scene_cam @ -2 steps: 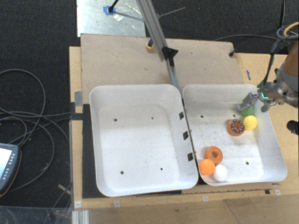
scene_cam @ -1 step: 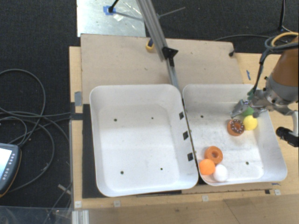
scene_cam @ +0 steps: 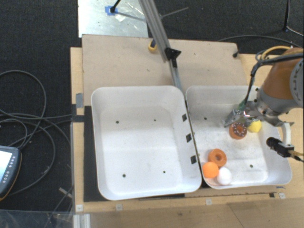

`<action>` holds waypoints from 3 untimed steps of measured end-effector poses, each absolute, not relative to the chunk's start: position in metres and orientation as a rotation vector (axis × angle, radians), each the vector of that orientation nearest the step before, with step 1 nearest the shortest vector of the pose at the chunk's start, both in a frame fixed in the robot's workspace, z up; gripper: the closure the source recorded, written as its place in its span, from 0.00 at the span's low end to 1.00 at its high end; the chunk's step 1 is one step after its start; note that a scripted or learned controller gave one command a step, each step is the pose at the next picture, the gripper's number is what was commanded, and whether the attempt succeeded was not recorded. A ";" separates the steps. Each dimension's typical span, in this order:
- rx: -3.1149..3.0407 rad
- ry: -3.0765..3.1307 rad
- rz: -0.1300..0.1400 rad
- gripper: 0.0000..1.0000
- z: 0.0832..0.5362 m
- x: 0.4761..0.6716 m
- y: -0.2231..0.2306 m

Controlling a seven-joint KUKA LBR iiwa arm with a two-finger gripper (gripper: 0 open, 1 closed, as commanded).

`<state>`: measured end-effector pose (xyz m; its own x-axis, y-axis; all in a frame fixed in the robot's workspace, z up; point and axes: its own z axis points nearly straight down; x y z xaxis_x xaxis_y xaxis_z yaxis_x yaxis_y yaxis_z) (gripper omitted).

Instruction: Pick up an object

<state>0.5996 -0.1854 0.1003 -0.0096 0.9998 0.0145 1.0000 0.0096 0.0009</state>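
My gripper hangs over the right bin, near its middle right. Directly under it is a reddish-brown ring with sprinkles, partly covered by the gripper. I cannot tell whether the ring is touched or gripped. A yellow object lies just to the right of the ring. Toward the bin's front left corner are an orange ring, an orange ball and a white ball, close together.
The left bin stands beside the right one, its raised rim between them. A slanted grey pole crosses the back of the bench. Cables lie on the floor at the left.
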 end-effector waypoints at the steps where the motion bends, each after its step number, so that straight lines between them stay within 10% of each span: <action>1: -2.205 -2.229 -0.010 0.00 0.091 0.602 -0.180; 2: -2.205 -2.232 -0.013 1.00 0.102 0.603 -0.180; 3: -2.220 -2.233 -0.006 1.00 0.168 0.605 -0.179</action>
